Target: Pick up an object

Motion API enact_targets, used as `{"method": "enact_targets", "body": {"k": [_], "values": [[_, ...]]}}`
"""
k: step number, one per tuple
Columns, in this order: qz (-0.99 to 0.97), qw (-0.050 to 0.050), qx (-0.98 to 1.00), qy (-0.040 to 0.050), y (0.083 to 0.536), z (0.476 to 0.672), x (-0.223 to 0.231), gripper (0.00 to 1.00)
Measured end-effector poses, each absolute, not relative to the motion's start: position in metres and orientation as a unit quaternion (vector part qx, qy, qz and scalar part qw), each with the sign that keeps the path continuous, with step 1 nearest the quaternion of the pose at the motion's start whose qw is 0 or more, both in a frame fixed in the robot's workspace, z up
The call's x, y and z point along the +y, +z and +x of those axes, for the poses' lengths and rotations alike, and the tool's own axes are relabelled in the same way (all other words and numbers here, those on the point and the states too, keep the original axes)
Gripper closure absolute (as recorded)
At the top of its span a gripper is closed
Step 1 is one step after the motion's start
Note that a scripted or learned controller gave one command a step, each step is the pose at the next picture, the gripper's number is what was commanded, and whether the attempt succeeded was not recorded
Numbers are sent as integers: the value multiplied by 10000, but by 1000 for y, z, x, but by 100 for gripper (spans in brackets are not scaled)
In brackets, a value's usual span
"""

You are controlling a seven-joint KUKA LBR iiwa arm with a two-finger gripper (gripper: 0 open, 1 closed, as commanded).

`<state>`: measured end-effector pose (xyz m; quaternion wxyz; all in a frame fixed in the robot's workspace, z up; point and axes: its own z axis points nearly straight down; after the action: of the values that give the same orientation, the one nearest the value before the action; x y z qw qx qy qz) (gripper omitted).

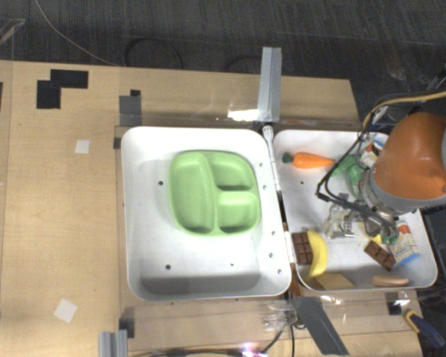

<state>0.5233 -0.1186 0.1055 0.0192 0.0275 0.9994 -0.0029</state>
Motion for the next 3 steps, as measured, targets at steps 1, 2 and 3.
{"method": "enact_targets", "body": {"k": [1, 2, 3], "values": [[281, 92, 9996, -30, 194, 580, -204, 100], [259, 53, 9996, -9, 190, 579, -201, 0], [155, 100, 9998, -21, 92, 613, -204, 0]]}}
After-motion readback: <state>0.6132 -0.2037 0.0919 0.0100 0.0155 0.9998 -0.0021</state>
